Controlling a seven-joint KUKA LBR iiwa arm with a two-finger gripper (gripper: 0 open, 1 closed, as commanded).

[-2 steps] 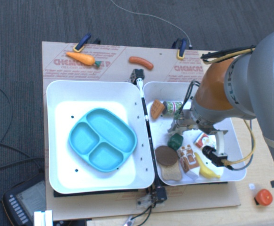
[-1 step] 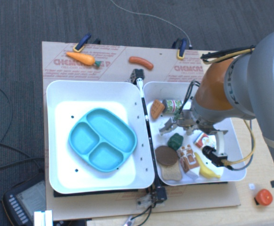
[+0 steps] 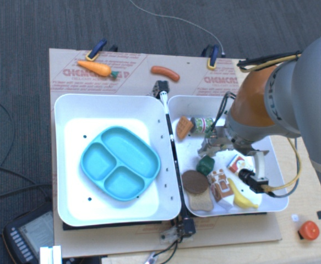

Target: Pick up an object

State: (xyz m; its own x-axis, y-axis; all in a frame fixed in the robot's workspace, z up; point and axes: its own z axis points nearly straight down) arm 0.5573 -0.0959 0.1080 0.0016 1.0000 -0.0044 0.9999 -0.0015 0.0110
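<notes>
My gripper [image 3: 211, 149] is low in the right bin [image 3: 278, 172], near its middle, with the grey arm and its orange band [image 3: 254, 98] reaching in from the right. Just below the gripper lies a dark green piece [image 3: 206, 165], touching or nearly touching it. An orange wedge [image 3: 183, 127] and a green-labelled can [image 3: 203, 124] lie above-left of the gripper. A brown disc [image 3: 194, 181], a tan slice [image 3: 201, 202], a brown-and-white box [image 3: 221, 185], a banana [image 3: 241, 198] and a red-and-white carton [image 3: 236, 162] crowd the bin's front.
The left bin [image 3: 66, 147] holds a blue divided plate [image 3: 120, 163]. On the board behind the bins lie a carrot [image 3: 96, 68] and a sausage [image 3: 165, 73], beside two clamps [image 3: 213, 57]. An orange object [image 3: 309, 231] sits off the board at front right.
</notes>
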